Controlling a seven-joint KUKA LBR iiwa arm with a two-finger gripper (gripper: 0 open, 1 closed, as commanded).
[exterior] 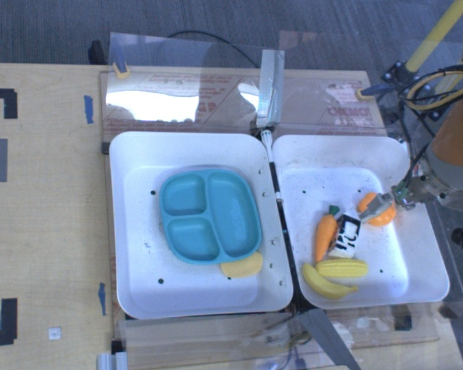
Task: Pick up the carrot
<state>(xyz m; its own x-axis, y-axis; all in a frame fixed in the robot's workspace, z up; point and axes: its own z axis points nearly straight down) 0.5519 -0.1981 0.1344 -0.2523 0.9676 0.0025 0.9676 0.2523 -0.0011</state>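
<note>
carrot [324,237] in right bin [424,272]

Two white bins [131,206], one blue plate [211,214], one carrot [324,237], one banana [324,284].

A pale wooden bench [38,206] stands on grey carpet [216,6], with clear plastic sheeting [185,91] behind the bins.

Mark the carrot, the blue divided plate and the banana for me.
carrot [324,237]: camera view, mid body.
blue divided plate [235,214]: camera view, large right compartment.
banana [324,284]: camera view, middle of curve.
</note>
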